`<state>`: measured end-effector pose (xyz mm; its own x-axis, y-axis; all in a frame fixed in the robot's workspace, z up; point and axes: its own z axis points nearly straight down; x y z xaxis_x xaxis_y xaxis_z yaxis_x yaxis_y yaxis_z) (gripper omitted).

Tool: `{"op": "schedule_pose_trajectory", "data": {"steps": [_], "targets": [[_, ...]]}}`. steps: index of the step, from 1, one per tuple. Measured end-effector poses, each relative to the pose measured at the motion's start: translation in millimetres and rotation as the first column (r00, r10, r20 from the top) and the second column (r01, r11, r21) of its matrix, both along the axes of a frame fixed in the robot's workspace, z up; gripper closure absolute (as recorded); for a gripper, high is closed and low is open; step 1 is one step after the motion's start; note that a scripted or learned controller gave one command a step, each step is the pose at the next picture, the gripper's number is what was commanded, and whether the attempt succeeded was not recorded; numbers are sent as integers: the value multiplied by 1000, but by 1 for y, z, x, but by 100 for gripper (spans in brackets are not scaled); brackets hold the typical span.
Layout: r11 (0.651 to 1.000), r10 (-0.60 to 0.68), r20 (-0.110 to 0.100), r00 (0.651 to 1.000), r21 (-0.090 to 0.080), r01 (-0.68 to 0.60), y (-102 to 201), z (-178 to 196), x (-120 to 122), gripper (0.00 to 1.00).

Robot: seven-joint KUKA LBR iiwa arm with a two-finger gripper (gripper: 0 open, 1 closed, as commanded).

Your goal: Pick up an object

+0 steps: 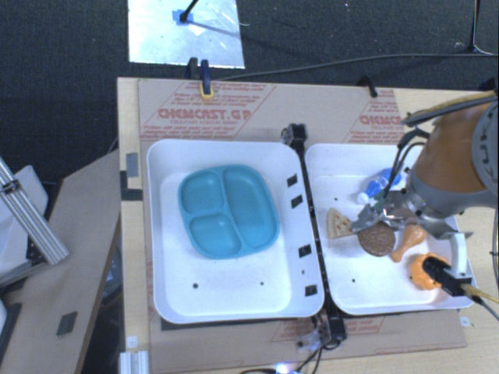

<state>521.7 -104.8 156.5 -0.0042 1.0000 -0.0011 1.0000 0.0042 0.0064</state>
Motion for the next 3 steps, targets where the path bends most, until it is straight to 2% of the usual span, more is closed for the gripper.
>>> {"op": "schedule_pose_trajectory", "data": {"steps": [2, 3], "targets": [[1000, -1, 2, 1000, -1, 1, -16, 116, -1, 100], [1000, 1, -4, 1000, 1, -1, 26, 101, 12, 100]]}}
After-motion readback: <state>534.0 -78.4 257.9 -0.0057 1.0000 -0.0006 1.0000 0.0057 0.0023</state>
